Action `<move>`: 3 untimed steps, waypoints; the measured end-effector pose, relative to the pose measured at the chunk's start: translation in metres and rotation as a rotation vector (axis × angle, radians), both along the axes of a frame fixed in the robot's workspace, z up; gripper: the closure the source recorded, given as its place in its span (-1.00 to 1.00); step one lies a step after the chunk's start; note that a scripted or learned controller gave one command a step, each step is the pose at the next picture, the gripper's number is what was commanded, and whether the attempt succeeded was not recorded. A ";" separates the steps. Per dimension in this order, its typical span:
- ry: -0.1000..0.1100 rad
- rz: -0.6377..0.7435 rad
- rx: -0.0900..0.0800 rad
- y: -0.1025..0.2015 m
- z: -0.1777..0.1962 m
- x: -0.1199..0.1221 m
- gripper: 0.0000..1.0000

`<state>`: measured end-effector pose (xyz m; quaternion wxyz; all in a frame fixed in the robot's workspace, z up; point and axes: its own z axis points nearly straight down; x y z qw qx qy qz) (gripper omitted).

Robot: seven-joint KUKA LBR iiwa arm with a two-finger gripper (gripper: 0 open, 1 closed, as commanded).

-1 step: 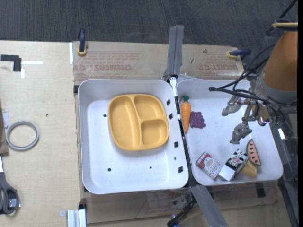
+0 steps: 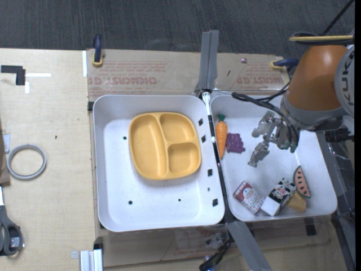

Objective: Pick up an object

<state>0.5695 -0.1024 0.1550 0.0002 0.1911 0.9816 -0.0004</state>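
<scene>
My gripper (image 2: pixel 260 144) hangs over the middle of the right bin (image 2: pixel 321 176), its two fingers spread open with nothing between them. To its left lie a carrot (image 2: pixel 221 137) along the bin's left wall and a purple bunch of grapes (image 2: pixel 235 143) beside it. Near the bin's front sit a small red and white carton (image 2: pixel 247 196), a black and white cow-patterned box (image 2: pixel 278 196), a watermelon slice (image 2: pixel 302 182) and a yellowish piece (image 2: pixel 297 202). All these objects rest on the bin floor.
The left bin (image 2: pixel 110 208) holds a yellow divided plate (image 2: pixel 164 145). A roll of grey tape (image 2: pixel 25 161) and scissors (image 2: pixel 10 237) lie on the wooden bench at the far left. The arm's orange band (image 2: pixel 318 75) sits above the right bin's back corner.
</scene>
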 end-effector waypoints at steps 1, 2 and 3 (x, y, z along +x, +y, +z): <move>-0.001 0.015 0.000 -0.047 -0.063 -0.014 -1.00; -0.003 -0.035 -0.001 -0.043 0.096 -0.083 -1.00; -0.001 -0.041 0.000 -0.012 -0.058 -0.001 -1.00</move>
